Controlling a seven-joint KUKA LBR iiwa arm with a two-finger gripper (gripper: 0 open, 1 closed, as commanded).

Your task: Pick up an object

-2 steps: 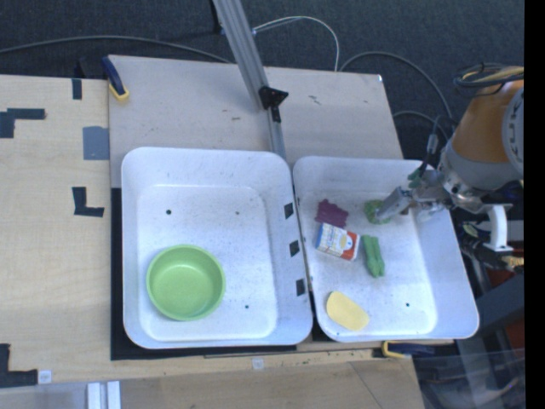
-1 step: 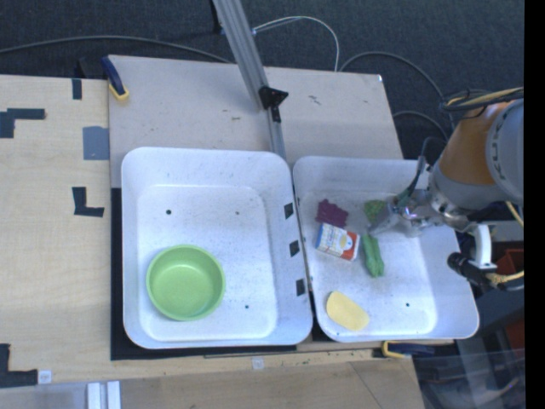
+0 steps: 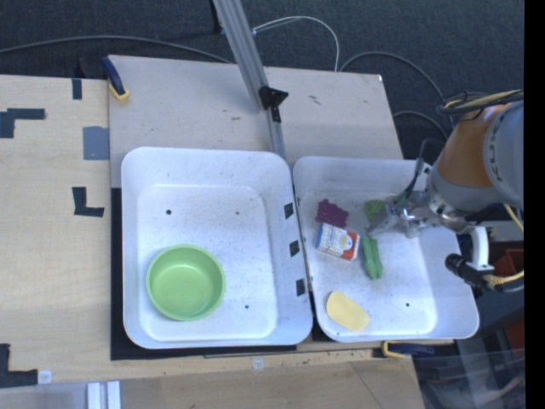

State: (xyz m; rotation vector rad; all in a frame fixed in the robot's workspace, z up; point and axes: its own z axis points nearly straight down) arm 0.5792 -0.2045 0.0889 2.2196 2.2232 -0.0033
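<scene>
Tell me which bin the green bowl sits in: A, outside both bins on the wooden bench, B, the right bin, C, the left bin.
C: the green bowl rests in the near left corner of the left bin, while the right bin holds the small carton, the yellow piece and the green items.

The bench (image 3: pixel 51 228) is pale wood on the left, with a lighter board (image 3: pixel 213 109) laid across its middle and back. Two white bins sit on it side by side, touching: the left bin (image 3: pixel 136 177) and the right bin (image 3: pixel 451 313), over a dark mat (image 3: pixel 117 271). Dark tape marks (image 3: pixel 81 201) dot the wood at left, with a grey patch (image 3: pixel 95 142) near the board's edge. A blue and yellow clamp (image 3: pixel 114 79) sits at the board's back left corner, and a grey metal bar (image 3: pixel 243 45) runs slantwise across the board to the bins
</scene>
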